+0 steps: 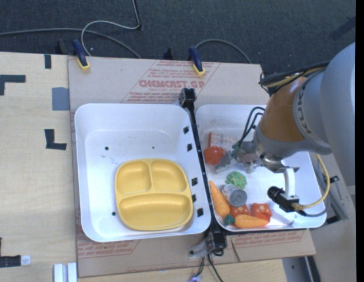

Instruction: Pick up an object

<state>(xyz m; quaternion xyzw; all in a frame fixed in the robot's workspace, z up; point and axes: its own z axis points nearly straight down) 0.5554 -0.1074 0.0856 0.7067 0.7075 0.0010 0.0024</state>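
The gripper is seen low inside the right bin, right of the frame's centre, carried by the grey arm with its orange band, which enters from the upper right. Whether the gripper is spread or closed cannot be told, since its tip is dark and partly hidden by the wrist. Nothing is visibly held by it.

Just left of the gripper a red tomato-like piece is seen, close to or touching it; contact cannot be confirmed. Just below it lies a green leafy piece, and beneath that a grey round piece. An orange carrot lies along the bin's left wall, tilted toward the lower right. Another orange piece rests near the bottom edge, with small red pieces just above it. A pale printed card lies above the tomato-like piece.

The left bin, at the frame's centre left, holds a yellow divided plate in its lower half.

As a judgement, the task appears to be at the reaching or grasping stage: the gripper is lowered among the objects, but no object is raised. A secure grip and a lift are left to be done.
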